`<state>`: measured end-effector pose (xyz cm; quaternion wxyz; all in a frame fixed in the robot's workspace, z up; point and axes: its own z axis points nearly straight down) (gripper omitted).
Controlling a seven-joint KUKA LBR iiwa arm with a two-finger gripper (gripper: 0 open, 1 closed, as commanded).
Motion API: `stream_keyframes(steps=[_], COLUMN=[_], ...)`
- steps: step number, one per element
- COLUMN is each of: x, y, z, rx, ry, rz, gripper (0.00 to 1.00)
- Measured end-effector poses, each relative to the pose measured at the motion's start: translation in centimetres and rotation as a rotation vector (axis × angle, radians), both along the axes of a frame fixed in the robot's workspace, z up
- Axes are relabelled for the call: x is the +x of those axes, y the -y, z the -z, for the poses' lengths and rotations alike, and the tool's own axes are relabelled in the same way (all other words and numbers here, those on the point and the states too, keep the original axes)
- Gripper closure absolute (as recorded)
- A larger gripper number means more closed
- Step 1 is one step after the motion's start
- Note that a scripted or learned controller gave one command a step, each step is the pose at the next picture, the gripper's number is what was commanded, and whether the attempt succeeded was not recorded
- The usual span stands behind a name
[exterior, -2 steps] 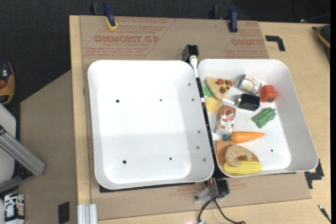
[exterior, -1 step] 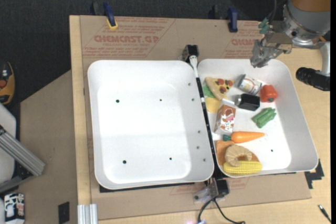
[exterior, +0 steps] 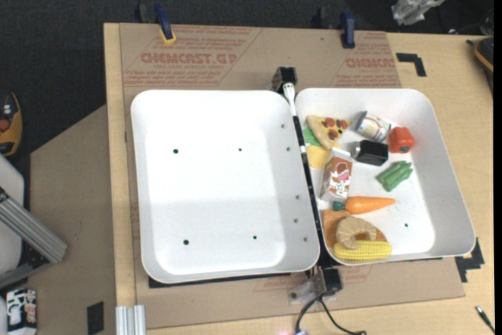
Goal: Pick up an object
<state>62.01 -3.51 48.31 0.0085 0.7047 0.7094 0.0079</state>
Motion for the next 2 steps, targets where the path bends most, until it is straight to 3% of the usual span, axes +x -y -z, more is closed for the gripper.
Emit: stream_keyframes(steps=[1,2], x=[0.0,-2.2], y=[0.3,8.5], z=[0.0,-2.8], rx=[0.0,-0.005], ry=[-0.017,-0.016], rz=[0.005,0.015], gripper=[1.0,1.0])
